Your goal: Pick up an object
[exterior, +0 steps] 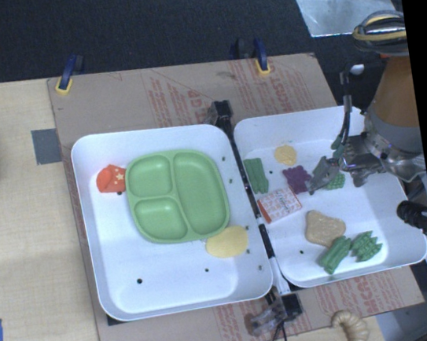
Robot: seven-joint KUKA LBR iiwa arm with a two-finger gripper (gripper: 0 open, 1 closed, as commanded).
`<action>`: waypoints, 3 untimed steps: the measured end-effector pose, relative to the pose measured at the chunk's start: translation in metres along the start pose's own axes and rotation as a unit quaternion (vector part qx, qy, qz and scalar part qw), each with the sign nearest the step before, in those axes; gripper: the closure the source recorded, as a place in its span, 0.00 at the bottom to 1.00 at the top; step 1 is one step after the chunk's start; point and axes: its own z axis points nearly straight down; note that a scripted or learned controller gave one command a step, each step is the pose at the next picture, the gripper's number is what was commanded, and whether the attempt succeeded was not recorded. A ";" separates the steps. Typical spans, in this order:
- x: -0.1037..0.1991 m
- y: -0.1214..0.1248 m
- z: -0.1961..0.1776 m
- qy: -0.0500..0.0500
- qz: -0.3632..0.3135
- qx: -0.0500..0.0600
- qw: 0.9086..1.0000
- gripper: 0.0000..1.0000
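From above, the pincer [330,176] is hanging low in the right bin [401,253], its dark fingers spreading narrowly around nothing, just at three o'clock of the purple toy [297,178]. A tan toy [323,228] is lying at six o'clock.

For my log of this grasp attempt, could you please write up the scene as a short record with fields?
left bin: green divided plate, red piece at its left, yellow piece below it
right bin: green block, round yellow piece, purple piece, red-and-white card, tan slice, green vegetables
claw: low in the right bin, just right of the purple piece
grasp: nothing visibly held
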 end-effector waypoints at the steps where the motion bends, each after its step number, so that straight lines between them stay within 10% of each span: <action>1: 0.004 0.048 0.055 -0.001 -0.002 0.000 1.000 0.00; 2: -0.021 0.085 0.148 -0.001 0.000 0.002 1.000 0.00; 3: -0.021 0.085 0.132 -0.001 0.000 0.000 1.000 1.00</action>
